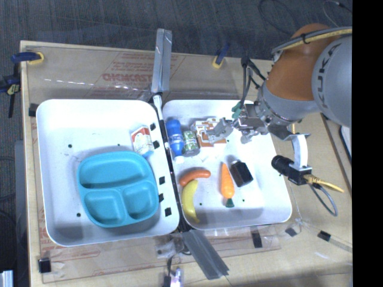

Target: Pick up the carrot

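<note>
The carrot (227, 182) is orange with a small green end. It lies lengthwise near the front of the right bin (272, 205), green end toward the front rim. My gripper (237, 130) hovers over the back half of that bin, above and slightly right of the carrot and well apart from it. Its fingers look open, with nothing between them. The grey arm with its orange band (299, 70) reaches in from the right.
Close to the carrot are a black block (242, 173) on its right, and a red-orange sausage shape (195, 174) and a banana (190, 200) on its left. A blue bottle (174, 136), green can (190, 143) and printed card (206, 130) sit further back. The left bin holds a blue tray (118, 188).
</note>
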